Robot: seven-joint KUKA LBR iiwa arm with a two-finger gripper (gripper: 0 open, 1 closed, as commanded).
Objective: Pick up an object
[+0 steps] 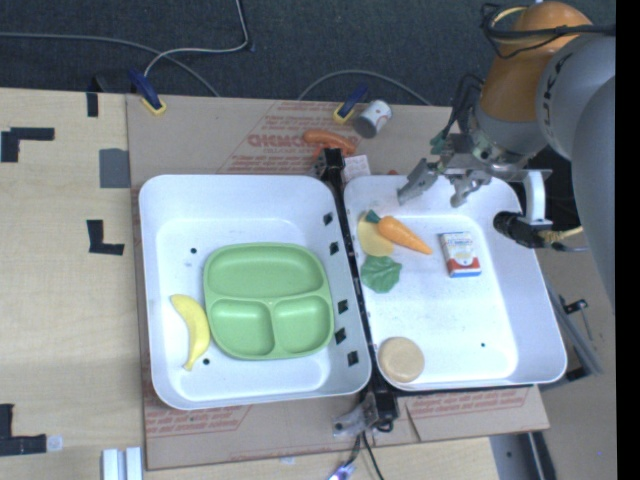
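My gripper [440, 188] hangs open over the back edge of the right bin [500, 353], its two grey fingers spread apart with nothing between them. Just in front of it and to the left, an orange carrot [404, 234] lies across a yellow piece [372, 238], with a green leaf-shaped piece [381, 273] below them. A small red and white box [460, 253] lies to the right of the carrot. A round tan bun [401, 359] sits near the bin's front left corner.
The left bin [165, 218] holds a green divided plate [268, 300] and a yellow banana [192, 330] beside it. Behind the bins lie an orange sausage-like object [328, 139], a grey cylinder [372, 118] and cables. Black clips join the two bins along the middle.
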